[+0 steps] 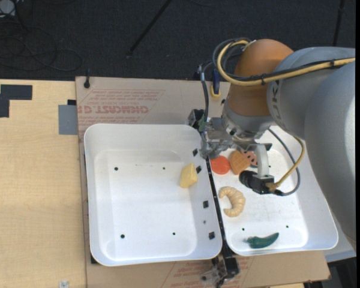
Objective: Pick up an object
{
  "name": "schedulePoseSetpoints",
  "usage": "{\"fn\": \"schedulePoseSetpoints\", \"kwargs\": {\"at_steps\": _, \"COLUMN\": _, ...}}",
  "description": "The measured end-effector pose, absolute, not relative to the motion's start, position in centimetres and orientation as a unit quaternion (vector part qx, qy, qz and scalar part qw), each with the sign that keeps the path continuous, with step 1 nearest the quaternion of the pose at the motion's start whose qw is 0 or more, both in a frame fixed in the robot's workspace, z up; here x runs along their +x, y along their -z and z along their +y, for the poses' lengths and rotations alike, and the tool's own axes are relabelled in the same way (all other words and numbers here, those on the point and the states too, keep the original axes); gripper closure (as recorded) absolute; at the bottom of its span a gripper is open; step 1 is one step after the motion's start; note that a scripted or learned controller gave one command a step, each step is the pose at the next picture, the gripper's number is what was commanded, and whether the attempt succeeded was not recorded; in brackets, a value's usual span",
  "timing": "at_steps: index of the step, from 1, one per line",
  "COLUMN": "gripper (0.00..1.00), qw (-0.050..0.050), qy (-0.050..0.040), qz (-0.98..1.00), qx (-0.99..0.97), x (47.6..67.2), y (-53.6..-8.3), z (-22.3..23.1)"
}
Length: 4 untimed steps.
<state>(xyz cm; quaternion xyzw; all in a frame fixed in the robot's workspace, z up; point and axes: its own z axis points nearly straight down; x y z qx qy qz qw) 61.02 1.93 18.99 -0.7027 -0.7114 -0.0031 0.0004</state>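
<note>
The arm reaches in from the right, and its gripper (218,152) hangs low over the left edge of the right bin (315,233), just above a red round object (220,165). An orange waffle-like piece (240,161) lies beside the red one. Nearer the front of that bin lie a tan croissant (233,200) and a dark green pepper (263,240). A yellow chunk (188,176) rests in the left bin (108,245), close to its right wall. The wrist hides the fingertips.
The two bins meet at a divider with black clips (211,215). A black cable (288,179) loops from the wrist over the right bin. Cardboard (132,104) lies under the bins, with the wooden bench (30,191) at left.
</note>
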Motion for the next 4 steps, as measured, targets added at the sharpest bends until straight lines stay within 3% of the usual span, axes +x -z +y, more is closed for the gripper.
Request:
{"fn": "schedulePoseSetpoints", "kwargs": {"at_steps": 1, "gripper": 1.00, "qw": 0.003, "qy": -0.0019, "qz": -0.708, "qx": -0.706, "x": 58.2, "y": -18.7, "z": 5.0}}
{"fn": "schedulePoseSetpoints", "kwargs": {"at_steps": 2, "gripper": 1.00, "qw": -0.003, "qy": 0.0035, "qz": -0.708, "qx": -0.706, "x": 64.6, "y": -26.0, "z": 7.7}}
{"fn": "schedulePoseSetpoints", "kwargs": {"at_steps": 3, "gripper": 1.00, "qw": -0.001, "qy": 0.0037, "qz": -0.710, "qx": -0.704, "x": 64.4, "y": -34.2, "z": 15.5}}
{"fn": "schedulePoseSetpoints", "kwargs": {"at_steps": 4, "gripper": 1.00, "qw": 0.003, "qy": -0.0019, "qz": -0.710, "qx": -0.704, "x": 64.2, "y": -29.4, "z": 25.0}}
